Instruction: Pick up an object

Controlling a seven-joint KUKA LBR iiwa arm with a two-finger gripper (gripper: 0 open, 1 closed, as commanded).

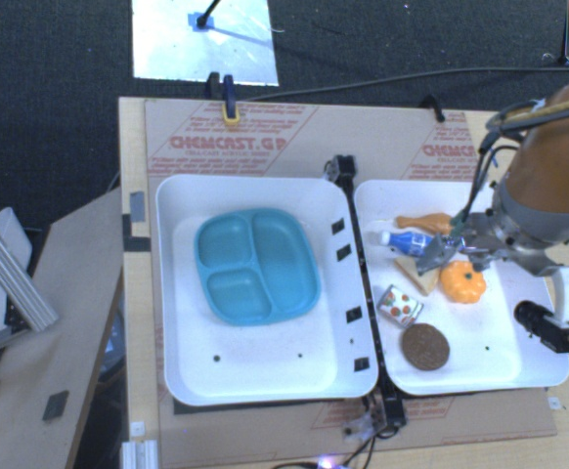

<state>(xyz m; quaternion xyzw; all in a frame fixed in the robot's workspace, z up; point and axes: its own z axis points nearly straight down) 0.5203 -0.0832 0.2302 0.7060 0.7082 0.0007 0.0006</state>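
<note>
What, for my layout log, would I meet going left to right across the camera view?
Blue divided plate → small spotted cup → orange pumpkin.

1 grey KUKA arm (539,221) with a broad orange band (558,154)
Thin dark cables (481,164) loop beside the rounded orange shell; a grey metal gripper (449,252) tips the wrist.

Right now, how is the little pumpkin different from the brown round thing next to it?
The pumpkin is bright orange; the brown disc is dark brown. The pumpkin is plump like a ball; the brown disc lies flat. The pumpkin sits farther back, while the brown disc is nearer the front edge. Both are round and lie in the white bin on the view's right.
</note>
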